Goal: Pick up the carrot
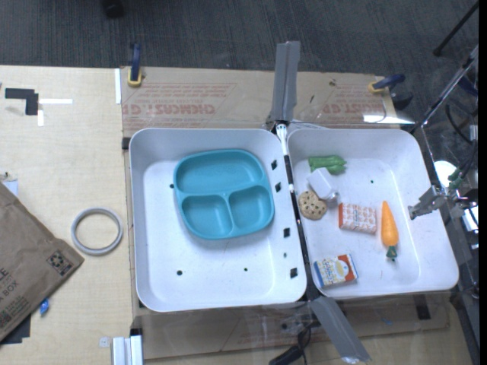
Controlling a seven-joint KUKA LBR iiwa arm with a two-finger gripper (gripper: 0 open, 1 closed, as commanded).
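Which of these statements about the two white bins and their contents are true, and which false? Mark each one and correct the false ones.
1. The orange toy carrot lies in the right white bin. True.
2. The blue three-compartment plastic plate sits in the right bin. False: it sits in the left white bin.
3. A round brown cookie lies in the right bin. True.
4. The carrot rests on the plate. False: it lies on the right bin's floor, beside a small red-and-white packet.

Arm not over the bins. Only a grey metal piece, maybe the gripper (426,202), pokes in at the right bin (426,162) outer rim, mid-height. Too small to make out its pose.
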